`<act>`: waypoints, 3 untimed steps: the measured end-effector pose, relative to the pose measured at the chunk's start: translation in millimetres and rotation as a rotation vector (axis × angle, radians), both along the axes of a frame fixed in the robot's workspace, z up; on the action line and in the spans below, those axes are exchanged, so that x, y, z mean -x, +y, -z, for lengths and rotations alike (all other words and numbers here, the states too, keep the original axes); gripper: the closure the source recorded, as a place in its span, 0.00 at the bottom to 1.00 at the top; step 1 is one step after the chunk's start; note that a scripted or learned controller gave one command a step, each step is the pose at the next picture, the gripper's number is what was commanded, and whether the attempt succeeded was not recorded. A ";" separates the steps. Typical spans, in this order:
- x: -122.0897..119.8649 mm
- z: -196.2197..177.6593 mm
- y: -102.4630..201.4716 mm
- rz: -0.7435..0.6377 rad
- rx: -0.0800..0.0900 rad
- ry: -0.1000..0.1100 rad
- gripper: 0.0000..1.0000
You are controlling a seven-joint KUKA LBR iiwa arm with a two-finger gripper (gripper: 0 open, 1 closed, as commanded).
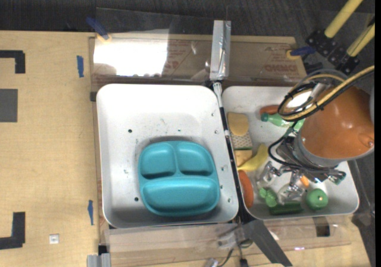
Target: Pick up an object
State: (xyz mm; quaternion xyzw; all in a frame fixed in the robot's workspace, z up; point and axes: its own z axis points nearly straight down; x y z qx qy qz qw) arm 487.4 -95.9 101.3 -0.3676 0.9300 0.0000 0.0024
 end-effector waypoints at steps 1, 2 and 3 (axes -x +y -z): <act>-43.7 -32.5 -60.8 -0.168 0.003 -0.005 1.00; -63.5 -99.0 -3.5 -0.251 0.002 -0.008 1.00; -61.7 -96.1 -5.2 -0.248 0.000 -0.002 0.00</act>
